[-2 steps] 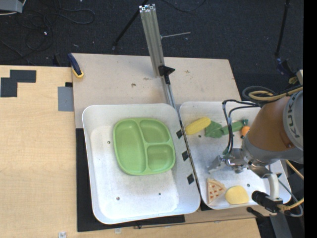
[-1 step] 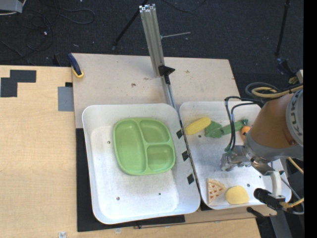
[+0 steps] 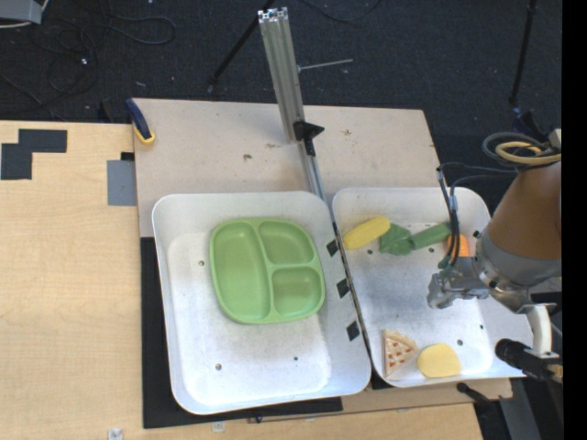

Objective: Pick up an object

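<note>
The tool [image 3: 444,293] hangs over the right bin [image 3: 404,374]; its grip state I cannot tell. Best descend squarely on the yellow disc [image 3: 439,361] at six o'clock.

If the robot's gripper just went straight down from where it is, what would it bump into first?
Probably just the bare white floor of the right bin. The gripper points down there, beside the green toy, though depth is hard to judge.
</note>
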